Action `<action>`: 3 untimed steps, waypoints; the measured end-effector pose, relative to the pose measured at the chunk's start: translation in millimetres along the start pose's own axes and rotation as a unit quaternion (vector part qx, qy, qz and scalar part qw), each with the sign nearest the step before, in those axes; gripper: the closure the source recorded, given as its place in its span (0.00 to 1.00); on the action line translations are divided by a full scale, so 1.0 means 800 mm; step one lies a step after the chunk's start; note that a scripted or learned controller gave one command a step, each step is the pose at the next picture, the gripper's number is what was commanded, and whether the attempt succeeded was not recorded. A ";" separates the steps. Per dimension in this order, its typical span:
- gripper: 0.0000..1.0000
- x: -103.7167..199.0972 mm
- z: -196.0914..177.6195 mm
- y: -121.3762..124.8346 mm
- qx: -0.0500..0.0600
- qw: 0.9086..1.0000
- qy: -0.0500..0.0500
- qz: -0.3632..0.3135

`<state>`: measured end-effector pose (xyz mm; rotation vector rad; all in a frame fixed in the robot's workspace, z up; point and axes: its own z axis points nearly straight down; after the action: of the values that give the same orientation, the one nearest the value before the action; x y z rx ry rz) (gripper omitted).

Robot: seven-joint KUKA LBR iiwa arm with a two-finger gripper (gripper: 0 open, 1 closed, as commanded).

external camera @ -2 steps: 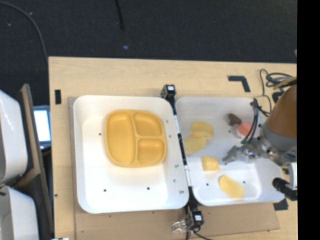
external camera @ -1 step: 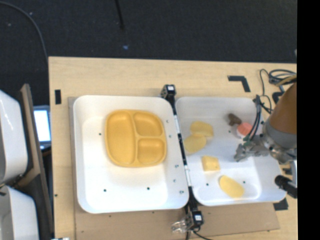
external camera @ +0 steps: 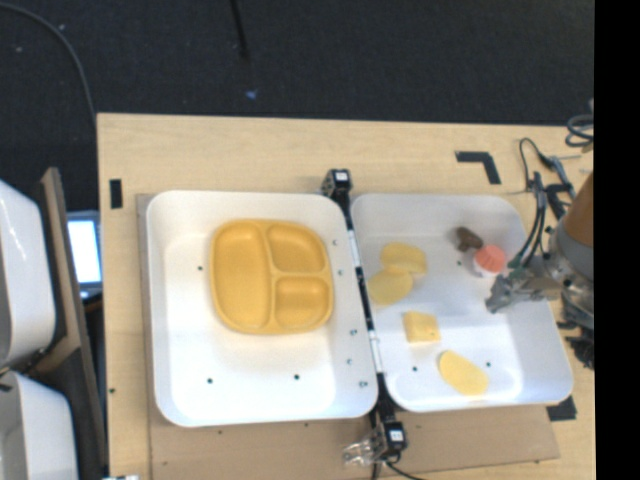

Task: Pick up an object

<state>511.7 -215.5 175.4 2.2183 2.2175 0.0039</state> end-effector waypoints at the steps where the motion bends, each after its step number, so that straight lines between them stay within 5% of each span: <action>1: 1.00 -0.001 -0.066 0.002 0.000 1.000 0.000 0.000; 3: 1.00 0.135 -0.075 0.018 0.002 1.000 0.001 -0.002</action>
<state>526.0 -107.2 235.3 2.2158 2.2258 0.0030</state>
